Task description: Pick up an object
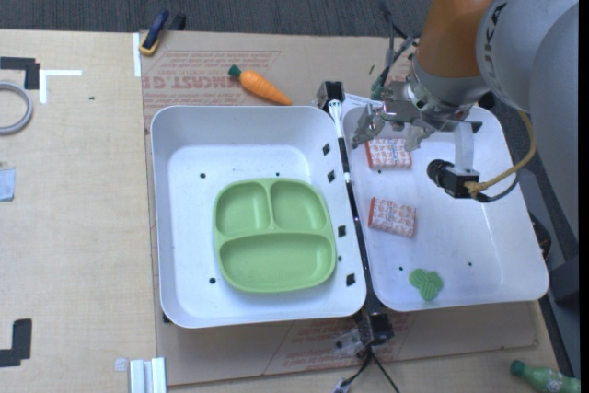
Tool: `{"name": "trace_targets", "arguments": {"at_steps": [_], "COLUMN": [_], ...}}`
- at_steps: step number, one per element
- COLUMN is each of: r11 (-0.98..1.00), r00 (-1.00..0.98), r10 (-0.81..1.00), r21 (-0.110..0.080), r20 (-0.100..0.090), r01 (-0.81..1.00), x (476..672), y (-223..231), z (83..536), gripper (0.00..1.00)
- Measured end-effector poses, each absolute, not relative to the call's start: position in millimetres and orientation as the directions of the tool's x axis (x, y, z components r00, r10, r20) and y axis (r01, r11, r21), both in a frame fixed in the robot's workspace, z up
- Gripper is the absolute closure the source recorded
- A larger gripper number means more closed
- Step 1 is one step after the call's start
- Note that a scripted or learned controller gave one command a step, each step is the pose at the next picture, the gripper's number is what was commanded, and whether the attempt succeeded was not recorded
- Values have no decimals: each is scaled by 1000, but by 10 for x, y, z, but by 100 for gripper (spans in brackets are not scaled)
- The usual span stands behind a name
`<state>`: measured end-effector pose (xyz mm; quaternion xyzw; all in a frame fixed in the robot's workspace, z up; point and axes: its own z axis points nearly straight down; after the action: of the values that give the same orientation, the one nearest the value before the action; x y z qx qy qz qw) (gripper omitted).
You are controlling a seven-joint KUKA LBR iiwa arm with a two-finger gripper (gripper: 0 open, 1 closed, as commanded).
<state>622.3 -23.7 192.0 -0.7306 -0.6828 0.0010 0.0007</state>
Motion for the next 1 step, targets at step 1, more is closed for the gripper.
{"name": "trace_targets", "arguments": {"at_steps": [1], "r11": [-21], "r00": [21], "r10": [1000], "r21": [-1], "r20": [0], "r01": [1000], "x": [5422], "y": [-393], "z": [1921], "gripper": [0]}}
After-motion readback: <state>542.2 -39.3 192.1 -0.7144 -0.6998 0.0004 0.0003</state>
